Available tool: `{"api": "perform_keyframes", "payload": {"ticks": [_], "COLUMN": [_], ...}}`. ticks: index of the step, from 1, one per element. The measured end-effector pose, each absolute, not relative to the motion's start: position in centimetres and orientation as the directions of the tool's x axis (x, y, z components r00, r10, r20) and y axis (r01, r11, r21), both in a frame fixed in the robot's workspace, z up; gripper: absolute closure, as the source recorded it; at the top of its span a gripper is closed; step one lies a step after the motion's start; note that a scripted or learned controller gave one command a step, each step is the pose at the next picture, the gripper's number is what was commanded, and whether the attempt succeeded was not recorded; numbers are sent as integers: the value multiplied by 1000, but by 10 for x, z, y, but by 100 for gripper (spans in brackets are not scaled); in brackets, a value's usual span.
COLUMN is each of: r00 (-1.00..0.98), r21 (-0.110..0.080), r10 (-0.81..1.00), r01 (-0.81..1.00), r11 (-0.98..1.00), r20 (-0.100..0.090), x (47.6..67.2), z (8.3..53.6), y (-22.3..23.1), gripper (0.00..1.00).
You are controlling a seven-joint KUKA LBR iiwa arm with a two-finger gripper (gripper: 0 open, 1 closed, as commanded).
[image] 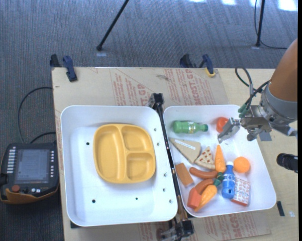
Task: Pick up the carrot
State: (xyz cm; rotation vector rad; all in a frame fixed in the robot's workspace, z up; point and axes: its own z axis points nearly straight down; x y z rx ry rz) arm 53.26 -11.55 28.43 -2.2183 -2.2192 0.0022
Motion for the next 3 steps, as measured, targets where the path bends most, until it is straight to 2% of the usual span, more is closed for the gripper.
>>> {"api": "perform_keyframes", "payload": {"ticks": [1, 2, 3], "r00": [-210, -116, -110], "r21": [-5, -3, -4], "r10": [978, 993, 994], "r01": [978, 993, 994], "r11": [210, 116, 110], "r20": [3, 3, 4], "x": [537, 544, 544], "z": [128, 87, 97], "y": [-116, -142, -143], "gripper": [0, 0, 100]}}
